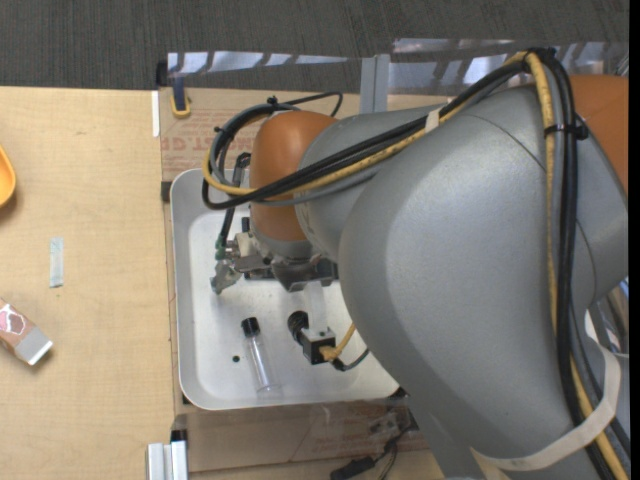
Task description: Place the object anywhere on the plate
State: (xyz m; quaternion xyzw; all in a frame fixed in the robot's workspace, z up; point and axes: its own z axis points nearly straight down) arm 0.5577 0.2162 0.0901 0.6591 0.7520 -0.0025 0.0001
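A small clear tube with a black cap (256, 353) lies flat on the floor of the white bin (195, 373), near its front edge. My gripper (224, 268) hangs low over the bin's left half, just behind and to the left of the tube and apart from it. The orange-banded wrist (285, 183) sits right above the gripper and hides its tip. Nothing shows held in it. At the far left edge of the view is an orange curved rim (5, 178), possibly the plate, mostly cut off.
The grey arm (470, 268) covers the right half of the view and the bin's right side. A black and yellow fitting (318, 346) hangs beside the tube. On the wooden bench lie a small grey strip (56, 263) and a red-and-white packet (22, 334).
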